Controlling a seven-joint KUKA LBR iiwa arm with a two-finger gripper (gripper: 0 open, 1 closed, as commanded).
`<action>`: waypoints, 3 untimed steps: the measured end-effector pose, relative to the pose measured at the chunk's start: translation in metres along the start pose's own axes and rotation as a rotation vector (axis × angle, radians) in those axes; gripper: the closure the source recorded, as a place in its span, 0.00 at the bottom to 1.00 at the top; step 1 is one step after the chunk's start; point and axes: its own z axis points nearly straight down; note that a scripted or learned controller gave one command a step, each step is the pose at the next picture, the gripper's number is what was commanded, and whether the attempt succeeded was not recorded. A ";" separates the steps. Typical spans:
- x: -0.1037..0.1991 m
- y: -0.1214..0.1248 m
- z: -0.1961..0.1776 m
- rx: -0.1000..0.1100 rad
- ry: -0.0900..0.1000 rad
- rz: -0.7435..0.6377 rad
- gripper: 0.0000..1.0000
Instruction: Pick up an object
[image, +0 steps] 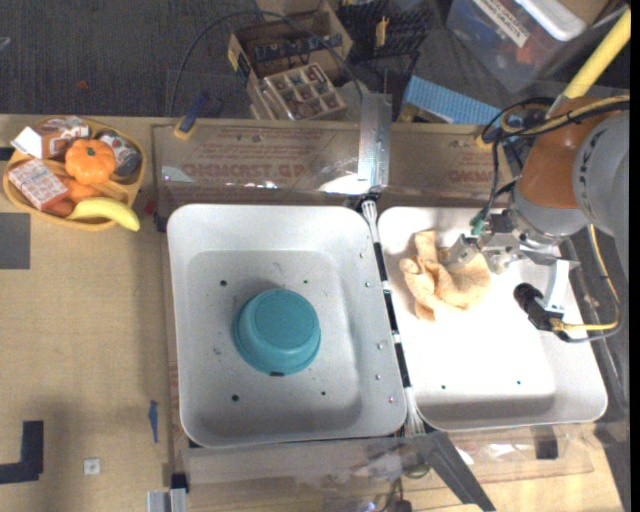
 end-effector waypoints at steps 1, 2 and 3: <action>-0.012 -0.028 0.000 0.001 0.003 -0.110 0.00; 0.058 -0.033 -0.001 -0.001 0.004 -0.315 0.00; 0.056 -0.032 -0.013 -0.007 0.004 -0.309 1.00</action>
